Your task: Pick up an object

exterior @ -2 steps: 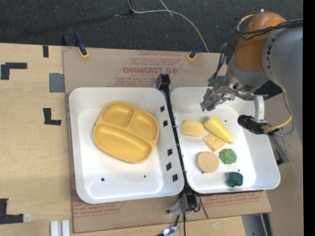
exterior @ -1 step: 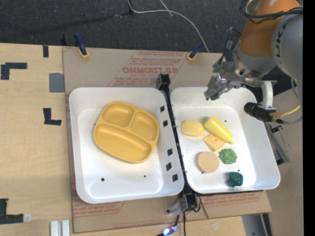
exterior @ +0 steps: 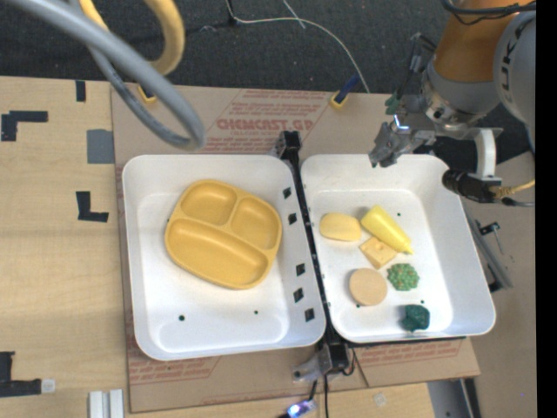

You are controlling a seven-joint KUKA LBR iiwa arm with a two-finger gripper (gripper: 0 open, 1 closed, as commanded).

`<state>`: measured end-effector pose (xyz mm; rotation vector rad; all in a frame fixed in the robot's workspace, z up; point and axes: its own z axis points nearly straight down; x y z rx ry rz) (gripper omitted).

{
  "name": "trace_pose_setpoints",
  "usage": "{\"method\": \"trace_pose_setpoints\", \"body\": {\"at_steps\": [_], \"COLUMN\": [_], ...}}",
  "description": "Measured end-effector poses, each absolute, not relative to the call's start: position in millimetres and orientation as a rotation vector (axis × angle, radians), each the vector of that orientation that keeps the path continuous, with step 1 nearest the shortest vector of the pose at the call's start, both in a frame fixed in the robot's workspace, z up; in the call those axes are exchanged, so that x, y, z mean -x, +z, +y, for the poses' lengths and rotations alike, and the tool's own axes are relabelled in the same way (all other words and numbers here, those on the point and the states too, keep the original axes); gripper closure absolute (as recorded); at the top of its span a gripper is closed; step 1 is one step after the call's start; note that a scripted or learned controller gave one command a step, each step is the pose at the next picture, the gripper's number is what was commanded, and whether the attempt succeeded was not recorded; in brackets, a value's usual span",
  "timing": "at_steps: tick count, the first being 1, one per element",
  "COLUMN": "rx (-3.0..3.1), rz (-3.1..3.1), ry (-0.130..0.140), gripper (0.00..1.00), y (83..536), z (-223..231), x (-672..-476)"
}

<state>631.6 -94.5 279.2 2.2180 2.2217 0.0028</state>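
The right bin (exterior: pixel 452 233) holds several small food items: a pale oval piece (exterior: pixel 340 227), a yellow corn-like piece (exterior: pixel 385 229), a tan square cracker (exterior: pixel 379 252), a round beige disc (exterior: pixel 368 286), a light green broccoli head (exterior: pixel 402 276) and a dark green lump (exterior: pixel 416 318). My gripper (exterior: pixel 389 149) hangs over the far rim of the right bin, above and behind these items, touching none of them. Nothing shows between its fingers.
The left bin (exterior: pixel 148 277) carries a yellow divided plate (exterior: pixel 224 232). A black divider (exterior: pixel 300 233) runs between the bins. Grey and yellow hoses (exterior: pixel 130 50) arc over the far left. The arm's orange band (exterior: pixel 483 24) is at the upper right.
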Motion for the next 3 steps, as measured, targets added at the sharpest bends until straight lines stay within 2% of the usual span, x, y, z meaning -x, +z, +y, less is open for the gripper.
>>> {"method": "trace_pose_setpoints", "body": {"at_steps": [3], "rx": [-2.217], "rz": [2.230], "ry": [-0.004], "gripper": [1.00], "y": [234.5], "z": [53.8], "x": [-642.0]}}
